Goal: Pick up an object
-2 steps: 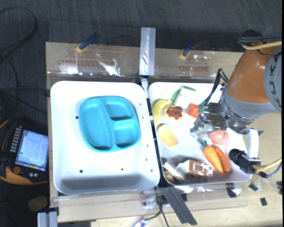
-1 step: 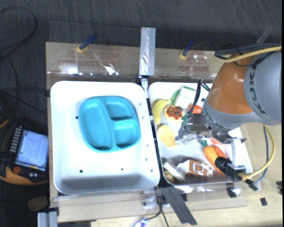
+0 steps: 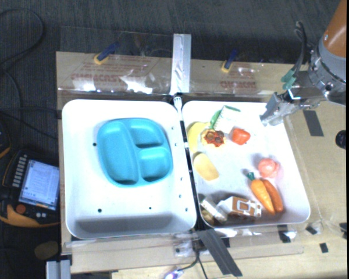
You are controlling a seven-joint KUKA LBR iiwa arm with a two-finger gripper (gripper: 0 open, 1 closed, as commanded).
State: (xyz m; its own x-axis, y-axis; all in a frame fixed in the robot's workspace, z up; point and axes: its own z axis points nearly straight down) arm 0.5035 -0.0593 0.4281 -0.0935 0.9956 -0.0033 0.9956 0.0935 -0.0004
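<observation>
Camera view, top right: gripper [image 3: 274,114] poised over upper right corner of right bin [image 3: 299,182], at end of grey arm w/ orange band [image 3: 337,28]. Whether anything sits in its grasp: can't tell, too small and blurred at that angle. Nothing seen hanging below it.

Nearest to gripper: small red-orange tomato-like piece [image 3: 239,135], lying a little left and below. Prob. light hollow plastic, smooth, round, so apt to roll or squirt out; best pinched across its middle. Just left of that, dark red-brown lumpy item [image 3: 214,138] touching yellow banana [image 3: 195,133] at bin's left wall; white-and-green bit [image 3: 224,115] above them. Crowded there, poor room for a clean grab.

Further down: pale yellow lemon-like piece [image 3: 206,167] near centre divider, rounded, likely slippery. Pink round thing [image 3: 268,167] toward right wall, apart from neighbours on most sides, decent pick. Right below it, orange carrot [image 3: 266,195], long and tapered, prob. stiff and light; best taken across thick upper part, jaws crosswise to its length. Along bottom edge, small box [image 3: 239,208] w/ brown and white print, flat faces, rigid-looking, lying amid clutter.

Across divider: left bin [image 3: 75,173] w/ blue divided tray [image 3: 135,151], well apart from gripper. Beyond bench on far left, handheld screen unit [image 3: 32,185].
</observation>
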